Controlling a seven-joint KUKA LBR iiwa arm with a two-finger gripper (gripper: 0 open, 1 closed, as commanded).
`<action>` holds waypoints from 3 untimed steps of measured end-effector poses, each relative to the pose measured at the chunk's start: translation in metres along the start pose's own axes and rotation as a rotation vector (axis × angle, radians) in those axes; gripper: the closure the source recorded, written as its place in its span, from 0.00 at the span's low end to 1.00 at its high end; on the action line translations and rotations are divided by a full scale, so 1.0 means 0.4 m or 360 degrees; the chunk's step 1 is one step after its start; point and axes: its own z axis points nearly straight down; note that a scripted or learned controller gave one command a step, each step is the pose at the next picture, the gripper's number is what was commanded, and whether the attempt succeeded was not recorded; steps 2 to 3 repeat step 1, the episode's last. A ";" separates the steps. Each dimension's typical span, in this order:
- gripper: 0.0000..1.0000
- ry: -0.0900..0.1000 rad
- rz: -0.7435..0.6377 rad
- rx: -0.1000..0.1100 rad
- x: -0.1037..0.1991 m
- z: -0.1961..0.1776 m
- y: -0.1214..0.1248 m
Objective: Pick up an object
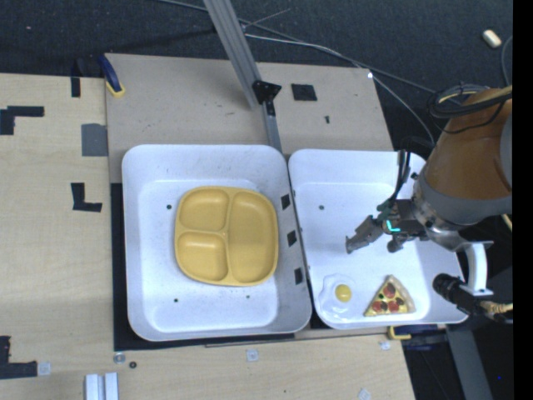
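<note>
- A glossy yellow plastic plate with three compartments (226, 236) is seen lying flat in the left white bin (141, 223).
- A fried-egg toy (341, 292) and a triangular pizza-slice toy (390, 297) are seen in the right white bin (333, 173), lower right of frame.
- The dark two-finger gripper (360, 240) is held above them, slanted leftward; whether anything is gripped cannot be told.
</note>
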 end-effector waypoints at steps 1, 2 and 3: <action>0.00 0.0000 0.0000 -0.0002 0.000 -0.001 0.001; 0.00 0.0000 0.0000 -0.0002 0.000 -0.001 0.001; 0.00 0.0000 0.0000 -0.0002 0.000 -0.001 0.001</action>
